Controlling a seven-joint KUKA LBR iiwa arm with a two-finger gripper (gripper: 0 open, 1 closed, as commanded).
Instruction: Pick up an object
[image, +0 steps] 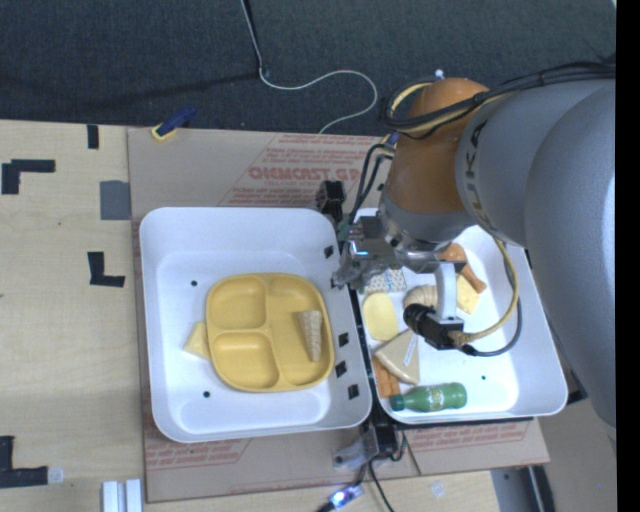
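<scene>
My gripper (378, 268) hangs low over the left part of the right bin (530, 395), close to the wall between the two bins. Right below it lies a pale yellow round piece (380, 316). A tan bread wedge (400, 356), an orange carrot-like stick (385, 379) and a green bottle (430, 398) on its side lie nearer the front. A beige ridged piece (421, 297) and an orange and yellow piece (466, 282) sit partly under the wrist. The arm hides the bin's far part.
The left bin (175, 250) holds a yellow divided plate (240, 355) with a waffle cone (312, 333) in its right compartment. A yellow wedge (194, 341) pokes out from under the plate's left side. A black cable (490, 345) loops over the right bin.
</scene>
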